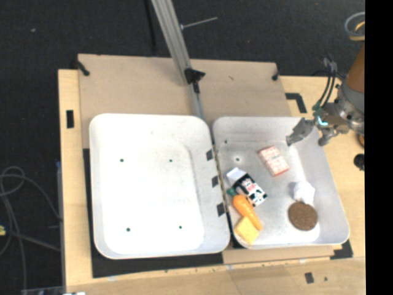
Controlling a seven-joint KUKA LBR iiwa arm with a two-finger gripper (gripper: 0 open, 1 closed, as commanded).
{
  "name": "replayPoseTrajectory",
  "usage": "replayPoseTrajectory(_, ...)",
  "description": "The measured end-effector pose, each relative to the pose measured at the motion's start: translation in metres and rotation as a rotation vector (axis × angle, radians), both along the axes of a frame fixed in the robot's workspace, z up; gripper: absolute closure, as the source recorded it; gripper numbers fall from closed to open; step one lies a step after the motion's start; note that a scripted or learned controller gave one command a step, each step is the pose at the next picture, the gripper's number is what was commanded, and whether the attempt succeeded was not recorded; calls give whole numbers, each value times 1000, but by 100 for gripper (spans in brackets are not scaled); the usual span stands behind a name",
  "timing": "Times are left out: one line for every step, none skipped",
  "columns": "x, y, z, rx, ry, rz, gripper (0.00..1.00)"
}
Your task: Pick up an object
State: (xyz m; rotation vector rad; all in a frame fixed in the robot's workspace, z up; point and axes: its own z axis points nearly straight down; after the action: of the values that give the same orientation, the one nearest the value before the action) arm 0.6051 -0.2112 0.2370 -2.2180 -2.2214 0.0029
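Above the right bin's (pixel 319 165) far right corner, the pincer (pixel 310 133) hangs with fingers spread, gripping nothing; a pink packet (pixel 274 160) lies just beside it.

arm (pixel 353 85) cut off at right edge, yellow block (pixel 247 230) partly under carrot (pixel 247 209)

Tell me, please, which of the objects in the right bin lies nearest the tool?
The pink patterned card. It lies highest in the right bin, just below the tool; the white lump, brown disc and carrot lie farther down.
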Motion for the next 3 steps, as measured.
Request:
replayPoseTrajectory(1,0,3,-3,-4,2,0)
replayPoseTrajectory(1,-12,-51,-3,1,-3,0)
replayPoseTrajectory(-8,-13,-96,-3,0,-3,0)
